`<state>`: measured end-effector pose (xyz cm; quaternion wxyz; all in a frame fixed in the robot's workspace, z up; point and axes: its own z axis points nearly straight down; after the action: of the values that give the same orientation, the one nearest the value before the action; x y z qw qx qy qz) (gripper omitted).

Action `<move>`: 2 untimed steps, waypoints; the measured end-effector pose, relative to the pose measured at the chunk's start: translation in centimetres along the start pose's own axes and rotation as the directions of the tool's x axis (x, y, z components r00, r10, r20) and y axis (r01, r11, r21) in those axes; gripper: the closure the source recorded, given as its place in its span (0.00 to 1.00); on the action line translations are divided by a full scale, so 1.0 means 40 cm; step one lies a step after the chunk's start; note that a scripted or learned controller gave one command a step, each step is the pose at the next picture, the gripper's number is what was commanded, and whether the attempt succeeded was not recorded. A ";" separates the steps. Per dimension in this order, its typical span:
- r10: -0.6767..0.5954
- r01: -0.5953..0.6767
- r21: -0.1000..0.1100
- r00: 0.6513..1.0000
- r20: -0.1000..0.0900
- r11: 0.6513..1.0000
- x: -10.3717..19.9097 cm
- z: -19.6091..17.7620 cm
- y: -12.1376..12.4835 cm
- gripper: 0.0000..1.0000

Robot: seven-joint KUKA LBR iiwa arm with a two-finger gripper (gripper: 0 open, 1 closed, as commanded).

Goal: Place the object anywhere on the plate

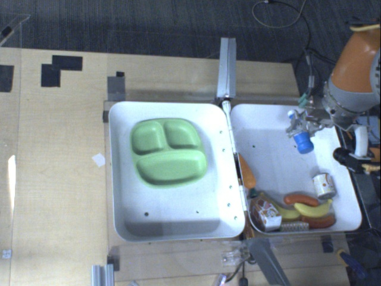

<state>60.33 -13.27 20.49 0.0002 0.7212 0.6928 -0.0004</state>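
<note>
Two white bins are shown side by side on a bench. In the left bin (119, 219) a green plate (169, 151) with three compartments is seen lying flat toward the far side, nothing resting on it. In the right bin (262, 124) the loose items are gathered along the near wall: a can (323, 185) standing apart toward the right, a yellow banana (309, 210), two reddish sausage-like pieces, one (296, 199) above and one (318, 221) below the banana, a small printed packet (266, 213) at the near left corner, and an orange piece (247, 176) against the dividing wall. The gripper (303, 133) is held over the far right part of the right bin, with a small blue object (304, 143) seen directly at its tip; the object appears to be clamped between the fingers, though the contact itself is partly masked by the metal parts. The task's object is therefore judged to be the blue one, well apart from the plate. For the carrying step to be done well, the object should be lifted clear of the dividing wall, moved left until it is above the plate's wide near compartment, lowered close to the surface, and only then released, so that rolling or bouncing off the plate is avoided.
</note>
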 end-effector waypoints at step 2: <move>0.022 -0.022 0.001 1.000 -0.001 1.000 0.422 0.058 -0.006 1.00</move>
<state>60.75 3.60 18.16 -0.0006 0.7289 0.6846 -0.0005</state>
